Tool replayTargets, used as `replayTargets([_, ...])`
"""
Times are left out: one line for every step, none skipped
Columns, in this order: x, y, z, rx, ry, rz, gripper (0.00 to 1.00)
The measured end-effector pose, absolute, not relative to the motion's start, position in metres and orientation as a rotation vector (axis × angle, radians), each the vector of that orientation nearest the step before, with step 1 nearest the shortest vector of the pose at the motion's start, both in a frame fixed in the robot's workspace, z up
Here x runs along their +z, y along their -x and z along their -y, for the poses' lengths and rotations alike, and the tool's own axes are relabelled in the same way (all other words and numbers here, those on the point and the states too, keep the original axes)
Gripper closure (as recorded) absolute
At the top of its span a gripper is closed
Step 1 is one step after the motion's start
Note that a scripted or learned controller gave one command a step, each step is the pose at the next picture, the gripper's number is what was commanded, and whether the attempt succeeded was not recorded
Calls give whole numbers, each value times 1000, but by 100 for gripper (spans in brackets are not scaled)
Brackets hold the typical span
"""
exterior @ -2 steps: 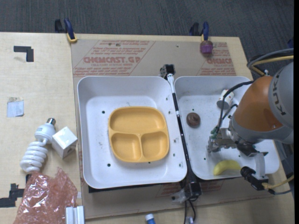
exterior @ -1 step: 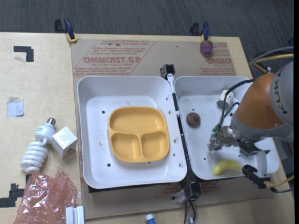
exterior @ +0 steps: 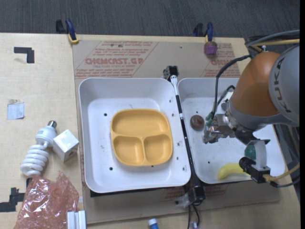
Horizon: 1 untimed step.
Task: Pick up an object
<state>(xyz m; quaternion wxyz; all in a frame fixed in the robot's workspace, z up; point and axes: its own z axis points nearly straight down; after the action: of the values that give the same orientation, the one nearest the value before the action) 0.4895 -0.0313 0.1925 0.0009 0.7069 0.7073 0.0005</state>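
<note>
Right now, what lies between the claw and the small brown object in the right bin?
Nothing: in the camera view, bare white bin floor separates the claw from the small brown object, which sits just up-left of it.

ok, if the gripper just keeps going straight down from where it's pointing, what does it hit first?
Probably the bare floor of the right bin. The gripper points down just beside the small brown object, seemingly apart from it, though depth is unclear from this slanted view.

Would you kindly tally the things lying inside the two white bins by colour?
Yellow: 2, the divided tray and the banana
Brown: 1, the small round piece
Green: 1, an item partly hidden by the arm
Total: 4
</note>
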Motion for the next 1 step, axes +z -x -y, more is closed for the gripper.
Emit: replayTargets([193, -489, 31, 2, -2219, -2221, 0])
